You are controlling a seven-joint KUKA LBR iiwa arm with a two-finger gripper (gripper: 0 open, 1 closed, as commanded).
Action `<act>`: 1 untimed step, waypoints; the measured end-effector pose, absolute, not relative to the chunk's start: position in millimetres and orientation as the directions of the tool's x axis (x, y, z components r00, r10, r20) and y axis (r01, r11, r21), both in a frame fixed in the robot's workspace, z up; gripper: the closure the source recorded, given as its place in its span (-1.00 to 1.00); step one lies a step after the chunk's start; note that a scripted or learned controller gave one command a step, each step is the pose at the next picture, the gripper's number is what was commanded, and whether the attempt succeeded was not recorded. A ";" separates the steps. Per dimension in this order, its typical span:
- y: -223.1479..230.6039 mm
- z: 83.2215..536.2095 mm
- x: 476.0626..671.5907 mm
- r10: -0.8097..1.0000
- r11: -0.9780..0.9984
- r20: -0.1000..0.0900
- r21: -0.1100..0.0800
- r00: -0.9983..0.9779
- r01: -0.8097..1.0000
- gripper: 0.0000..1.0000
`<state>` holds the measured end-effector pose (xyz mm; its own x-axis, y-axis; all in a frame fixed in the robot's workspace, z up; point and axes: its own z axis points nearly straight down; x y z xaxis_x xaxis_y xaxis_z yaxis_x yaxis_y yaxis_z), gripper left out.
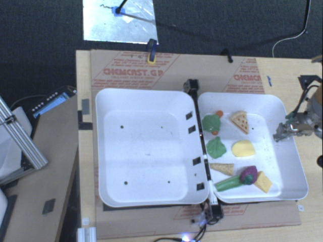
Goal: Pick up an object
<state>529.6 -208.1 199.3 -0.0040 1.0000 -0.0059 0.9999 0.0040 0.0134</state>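
Heads up, your gripper (280,133) sits at the right rim of the right-hand shallow white bin (290,158), can't tell how it's set, and the nearest grab, the pale yellow rounded toy piece (243,148), lies to its left and slightly nearer the camera.

Robot test lab. Bench (262,69) topped with printed cardboard carries two white bins (146,145) clipped side by side. Beyond the bench: dark carpet, loose cables (298,34), a foil sheet (121,14). Left of the bench: aluminium framing (20,140) and a small electronic unit (50,102).
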 end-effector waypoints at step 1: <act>-187.8 128.8 484.3 1.000 0.001 0.003 -0.005 -0.001 1.000 1.00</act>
<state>484.3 -187.8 128.8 -0.0008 1.0000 0.0031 1.0000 0.0008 -0.0053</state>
